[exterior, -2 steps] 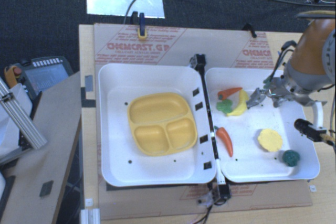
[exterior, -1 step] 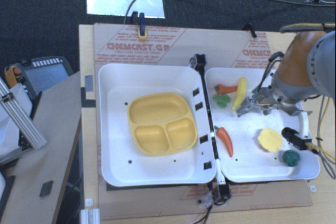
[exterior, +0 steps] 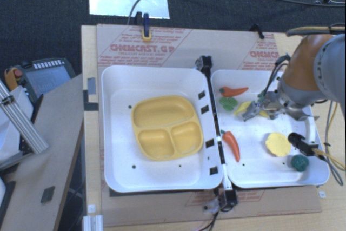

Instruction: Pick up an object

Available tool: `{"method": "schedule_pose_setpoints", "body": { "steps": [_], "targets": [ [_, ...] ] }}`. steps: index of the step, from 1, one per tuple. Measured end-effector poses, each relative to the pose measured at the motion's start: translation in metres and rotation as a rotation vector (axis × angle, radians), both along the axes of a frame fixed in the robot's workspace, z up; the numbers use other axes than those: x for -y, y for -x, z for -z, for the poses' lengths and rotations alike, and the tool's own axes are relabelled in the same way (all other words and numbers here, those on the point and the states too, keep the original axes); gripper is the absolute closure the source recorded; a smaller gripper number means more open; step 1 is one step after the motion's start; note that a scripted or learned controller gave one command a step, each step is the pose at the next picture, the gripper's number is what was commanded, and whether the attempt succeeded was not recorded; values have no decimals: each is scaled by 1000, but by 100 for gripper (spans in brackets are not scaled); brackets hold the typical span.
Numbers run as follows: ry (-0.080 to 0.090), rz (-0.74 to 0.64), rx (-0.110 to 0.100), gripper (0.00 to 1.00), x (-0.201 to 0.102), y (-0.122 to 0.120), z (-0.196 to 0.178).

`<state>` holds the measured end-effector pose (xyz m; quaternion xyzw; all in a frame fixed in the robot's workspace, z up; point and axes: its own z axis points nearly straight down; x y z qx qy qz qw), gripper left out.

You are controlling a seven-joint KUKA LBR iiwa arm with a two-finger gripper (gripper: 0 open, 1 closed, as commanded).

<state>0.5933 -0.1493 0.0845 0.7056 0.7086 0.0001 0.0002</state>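
Note:
My gripper (exterior: 252, 112) is low in the right bin (exterior: 254, 178), near its upper middle. A small yellow piece (exterior: 243, 107) lies right against the gripper's tip on its left side; whether it is held I cannot tell. An orange carrot (exterior: 234, 91) lies above it, and a green leafy piece (exterior: 228, 104) sits just to its left. A second carrot (exterior: 231, 145) lies by the bin's left wall. A flat yellow round piece (exterior: 278, 144) and a teal ball (exterior: 299, 162) rest at the lower right.
The left bin (exterior: 116, 170) holds a yellow divided tray (exterior: 165, 127) in its middle. A black-clipped divider (exterior: 212, 116) runs between the two bins. The arm's grey and orange body (exterior: 313, 70) hangs over the right bin's upper right.

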Motion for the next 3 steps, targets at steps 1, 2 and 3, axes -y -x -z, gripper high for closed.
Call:
{"method": "schedule_pose_setpoints", "body": {
  "steps": [1, 2, 3],
  "targets": [
    [1, 0, 3, 100, 0, -1, -12],
    [1, -1, 5, 100, -2, -1, -56],
    [1, -2, 6, 100, 0, -2, -99]
  ]
}}
